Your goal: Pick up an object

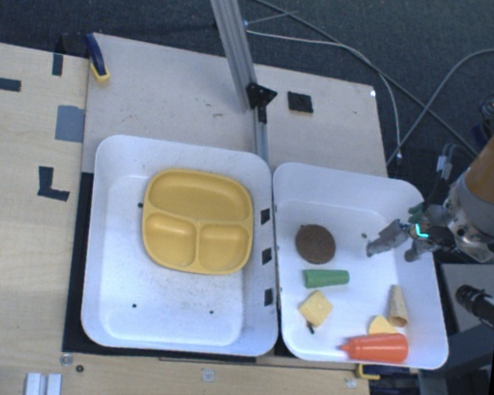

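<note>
On the bench, two shallow white bins sit side by side: the left bin (105,246) holds a yellow divided plate (198,220), and the right bin (356,190) holds a brown round cookie (315,243), a green cylinder (325,277), a yellow wedge (315,309), a tan cone (397,305), a small yellow piece (381,325) and an orange carrot (378,348). At the right bin's right edge hangs the gripper (398,240), its two fingers spread apart and grasping nothing, above bare bin floor to the right of the cookie.
</note>
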{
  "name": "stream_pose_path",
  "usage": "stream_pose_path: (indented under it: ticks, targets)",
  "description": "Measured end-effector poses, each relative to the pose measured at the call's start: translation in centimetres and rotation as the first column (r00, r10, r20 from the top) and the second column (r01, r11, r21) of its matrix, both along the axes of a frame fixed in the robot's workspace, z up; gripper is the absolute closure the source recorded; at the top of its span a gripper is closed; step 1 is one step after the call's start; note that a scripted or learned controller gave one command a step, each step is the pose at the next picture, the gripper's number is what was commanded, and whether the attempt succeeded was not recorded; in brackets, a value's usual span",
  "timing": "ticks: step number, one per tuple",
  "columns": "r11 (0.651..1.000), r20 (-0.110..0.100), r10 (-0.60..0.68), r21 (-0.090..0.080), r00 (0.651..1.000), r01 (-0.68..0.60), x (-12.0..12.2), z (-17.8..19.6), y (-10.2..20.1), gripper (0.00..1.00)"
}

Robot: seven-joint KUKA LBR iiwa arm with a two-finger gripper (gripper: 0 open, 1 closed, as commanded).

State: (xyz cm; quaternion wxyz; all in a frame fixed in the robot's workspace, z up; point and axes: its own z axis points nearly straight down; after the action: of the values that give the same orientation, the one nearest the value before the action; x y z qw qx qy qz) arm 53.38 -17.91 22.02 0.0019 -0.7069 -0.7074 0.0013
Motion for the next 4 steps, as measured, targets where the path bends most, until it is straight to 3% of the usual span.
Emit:
stream_pose_path:
  ticks: [1, 4]
  targets:
    - [1.000, 0.003, 0.000, -0.001, 1.000, 0.000, 0.1, 0.1, 0.0, 0.00]
    - [1.000, 0.004, -0.001, -0.002, 1.000, 0.001, -1.6, -13.5, 1.0, 0.00]
